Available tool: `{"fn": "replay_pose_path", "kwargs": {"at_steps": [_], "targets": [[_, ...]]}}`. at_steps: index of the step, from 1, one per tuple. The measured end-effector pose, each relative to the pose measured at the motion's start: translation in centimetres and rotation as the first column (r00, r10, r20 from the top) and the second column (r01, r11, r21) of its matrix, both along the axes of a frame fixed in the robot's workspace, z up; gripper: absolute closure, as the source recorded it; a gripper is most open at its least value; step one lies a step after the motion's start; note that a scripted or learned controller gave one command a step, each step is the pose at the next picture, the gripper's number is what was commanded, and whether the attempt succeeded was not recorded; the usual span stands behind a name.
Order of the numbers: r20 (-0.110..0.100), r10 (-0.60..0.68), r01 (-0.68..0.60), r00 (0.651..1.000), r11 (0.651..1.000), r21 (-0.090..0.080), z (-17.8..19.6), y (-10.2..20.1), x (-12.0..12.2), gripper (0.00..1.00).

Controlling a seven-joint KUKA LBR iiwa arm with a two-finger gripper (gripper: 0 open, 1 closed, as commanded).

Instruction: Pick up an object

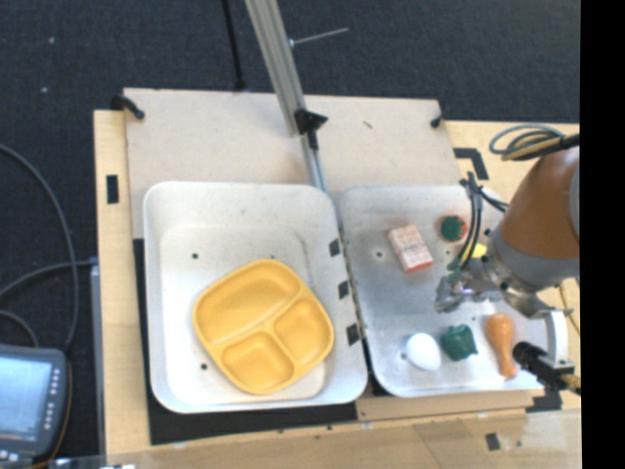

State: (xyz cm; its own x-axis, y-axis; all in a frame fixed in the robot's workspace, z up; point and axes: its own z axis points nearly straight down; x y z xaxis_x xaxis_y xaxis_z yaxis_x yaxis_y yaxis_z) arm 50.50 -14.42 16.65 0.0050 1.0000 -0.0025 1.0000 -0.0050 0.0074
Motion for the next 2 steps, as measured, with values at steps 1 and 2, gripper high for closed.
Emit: {"fn": "replay_pose_path", "kwargs": {"at_steps": [1, 2], "targets": [[0.000, 0.006, -0.006, 1.000, 1.000, 0.000, 4.7, -0.4, -0.5, 1.00], [0.001, 0.007, -0.007, 1.000, 1.000, -0.001, 10.1, -1.3, -1.0, 1.00]]}}
